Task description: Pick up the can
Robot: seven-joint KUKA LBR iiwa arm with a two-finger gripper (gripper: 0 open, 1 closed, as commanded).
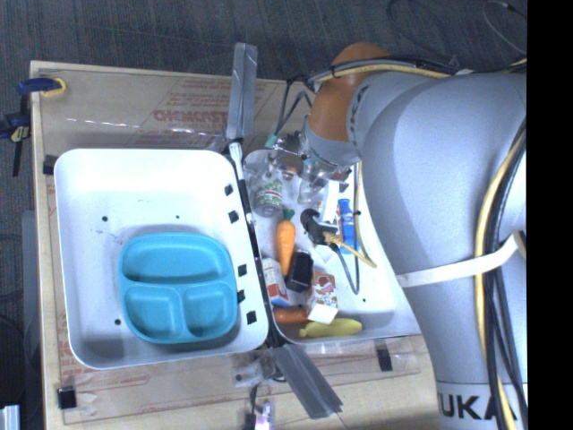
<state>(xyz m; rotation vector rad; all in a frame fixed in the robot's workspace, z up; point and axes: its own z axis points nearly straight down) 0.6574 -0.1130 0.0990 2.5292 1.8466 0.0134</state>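
Observation:
A roundish, silvery can-like item [267, 193] stands in the far left corner of the right bin [380, 305], against the divider between the bins. My gripper [293, 167] is just above and to the right of it, low in the same corner, below the orange wrist band. The gripper's metal parts overlap the can's upper edge in the camera view. I cannot make out whether the can is gripped or merely beside the gripper. The grey arm covers most of the right bin's right side.
The right bin also holds a carrot [285, 243], a black item [298, 270], a blue tube [345, 220], a red-and-white packet [273, 280], a small carton [323, 299] and a yellow banana [332, 328]. A blue divided tray [177, 287] lies in the left bin [89, 195].

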